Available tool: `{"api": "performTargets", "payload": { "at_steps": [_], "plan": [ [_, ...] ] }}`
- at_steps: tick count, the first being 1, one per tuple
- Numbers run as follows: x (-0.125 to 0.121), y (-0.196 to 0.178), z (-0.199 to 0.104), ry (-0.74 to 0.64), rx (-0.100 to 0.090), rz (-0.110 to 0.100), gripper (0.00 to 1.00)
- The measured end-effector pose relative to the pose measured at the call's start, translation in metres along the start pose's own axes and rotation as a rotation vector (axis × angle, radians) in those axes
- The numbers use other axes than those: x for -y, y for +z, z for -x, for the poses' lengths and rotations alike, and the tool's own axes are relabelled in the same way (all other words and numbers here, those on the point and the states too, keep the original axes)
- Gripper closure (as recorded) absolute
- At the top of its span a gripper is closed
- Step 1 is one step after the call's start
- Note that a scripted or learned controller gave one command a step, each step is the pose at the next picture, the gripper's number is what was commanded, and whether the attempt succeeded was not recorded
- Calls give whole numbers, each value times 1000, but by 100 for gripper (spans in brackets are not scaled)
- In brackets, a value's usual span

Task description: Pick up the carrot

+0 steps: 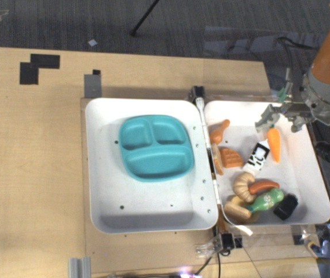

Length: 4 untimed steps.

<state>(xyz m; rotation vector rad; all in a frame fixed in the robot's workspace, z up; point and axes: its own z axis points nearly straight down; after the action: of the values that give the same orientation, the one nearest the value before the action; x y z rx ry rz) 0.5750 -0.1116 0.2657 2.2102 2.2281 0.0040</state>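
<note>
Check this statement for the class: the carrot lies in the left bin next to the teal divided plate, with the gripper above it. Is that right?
Not quite. The camera view shows the carrot in the right bin, among the other toy foods, not in the left bin. The teal divided plate sits alone there. The gripper is indeed above the carrot.

hand above right bin, carrot just below

Teal divided plate in left bin, hot dog, green bottle, black-and-white box in right bin
</note>
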Motion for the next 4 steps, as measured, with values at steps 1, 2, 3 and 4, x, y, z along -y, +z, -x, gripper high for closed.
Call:
{"api": "performTargets", "payload": {
  "at_steps": [1,2,3,4],
  "plan": [
    [-37,41,88,-249,4,1,0],
    [-38,136,93,-177,1,4,0],
    [-54,150,95,-96,11,43,0],
    [-47,178,78,-188,3,5,0]
  ]
}}
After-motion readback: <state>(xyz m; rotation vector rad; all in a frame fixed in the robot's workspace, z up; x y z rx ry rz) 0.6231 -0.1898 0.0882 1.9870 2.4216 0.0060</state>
